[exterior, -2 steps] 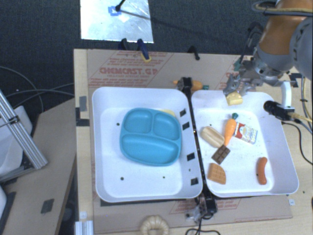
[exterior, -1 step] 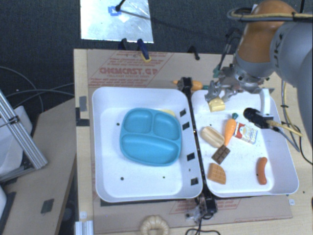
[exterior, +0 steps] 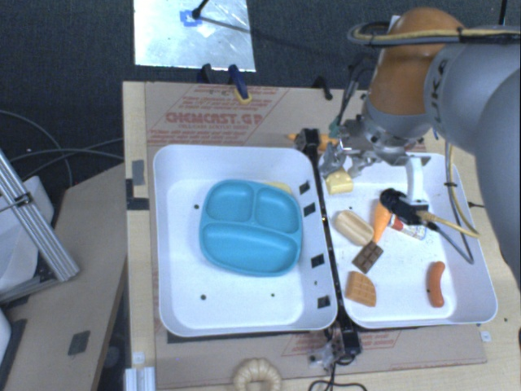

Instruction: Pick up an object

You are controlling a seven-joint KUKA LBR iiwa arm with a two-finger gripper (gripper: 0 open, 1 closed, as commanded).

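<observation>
Low at the front edge of the bench a pale braided ring is seen, closest of all; behind it the two white bins are set side by side. A big blue tray with three sections is held in the left bin; small play foods are spread in the right bin. The big grey and orange arm is bent over the far left corner of the right bin, and the gripper is hung just above a pale yellow block, which seems the likely thing to be picked; whether the tool is spread or closed cannot be told, and nothing is seen held. For a good pick, the gripper should be brought straight down over the block and kept off the bin wall close beside it. Nearby are a tan bread roll, a red sausage, a waffle piece, a carrot and a chocolate square. The bench is made of brown board; dark carpet and a shiny sheet are seen beyond.
</observation>
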